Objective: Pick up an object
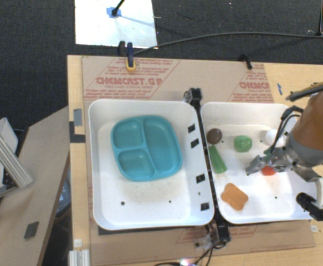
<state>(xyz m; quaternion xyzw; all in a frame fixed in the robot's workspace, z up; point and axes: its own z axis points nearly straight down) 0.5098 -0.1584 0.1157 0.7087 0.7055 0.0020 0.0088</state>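
You are looking at a bench that is carrying two white bins side by side. The left bin is holding a teal divided plate. The right bin is holding the small things, and the arm is reaching into it from the right.

In the right bin an orange piece is lying near the front, a long green piece is lying beside the divider, a round green thing is sitting near the middle, and a brown ball is sitting close to the divider at the back. A small red thing is lying just under the gripper, and this is probably the thing to pick up.

The gripper is hanging low over the bin floor, touching or almost touching the red thing. From this angle you cannot tell how the fingertips are standing, and nothing is showing between them.

The danger here, I think, is that the red thing is small and partly hidden, so the fingertips may be closing beside it and pushing it away. The white ball near the back wall is also close and could be knocked.
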